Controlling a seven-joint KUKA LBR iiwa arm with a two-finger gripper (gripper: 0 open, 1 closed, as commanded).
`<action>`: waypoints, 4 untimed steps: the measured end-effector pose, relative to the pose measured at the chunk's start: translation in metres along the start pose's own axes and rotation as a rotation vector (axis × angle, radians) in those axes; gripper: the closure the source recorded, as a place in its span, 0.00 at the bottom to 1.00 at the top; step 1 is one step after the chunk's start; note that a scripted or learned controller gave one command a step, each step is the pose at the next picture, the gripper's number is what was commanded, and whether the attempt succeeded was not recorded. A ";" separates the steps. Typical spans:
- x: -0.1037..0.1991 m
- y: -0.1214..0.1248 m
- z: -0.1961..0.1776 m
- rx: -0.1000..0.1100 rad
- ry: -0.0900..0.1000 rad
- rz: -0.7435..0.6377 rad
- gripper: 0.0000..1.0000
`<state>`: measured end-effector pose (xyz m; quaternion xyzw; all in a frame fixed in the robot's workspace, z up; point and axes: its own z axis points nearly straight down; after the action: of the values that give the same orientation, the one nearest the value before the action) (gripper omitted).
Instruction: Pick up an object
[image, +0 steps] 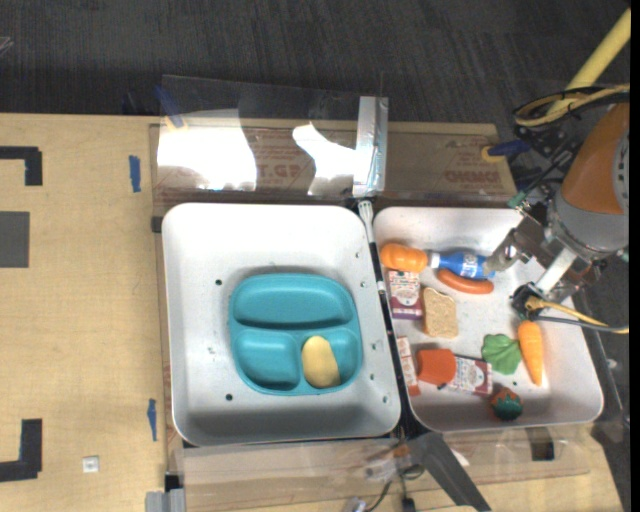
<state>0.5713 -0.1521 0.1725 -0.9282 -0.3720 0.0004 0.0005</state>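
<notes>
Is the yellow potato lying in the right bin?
No, the potato sits in a compartment of the teal tray, which is in the left bin.

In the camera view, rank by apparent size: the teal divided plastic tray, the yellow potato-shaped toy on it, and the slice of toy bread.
1. Teal divided plastic tray
2. Slice of toy bread and yellow potato-shaped toy: too alike to rank.

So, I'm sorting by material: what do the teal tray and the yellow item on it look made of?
Teal divided tray: likely molded plastic, with a smooth, even colour and soft sheen. Yellow potato-like item: probably plastic toy food, matte and uniformly coloured.
</notes>
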 end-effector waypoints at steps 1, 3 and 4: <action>0.001 0.000 -0.011 -0.001 0.000 -0.002 1.00; 0.095 0.036 0.053 -0.025 0.034 0.529 1.00; 0.089 0.030 0.067 -0.008 0.010 0.532 0.00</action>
<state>0.6567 -0.1124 0.1056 -0.9934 -0.1147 -0.0057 -0.0013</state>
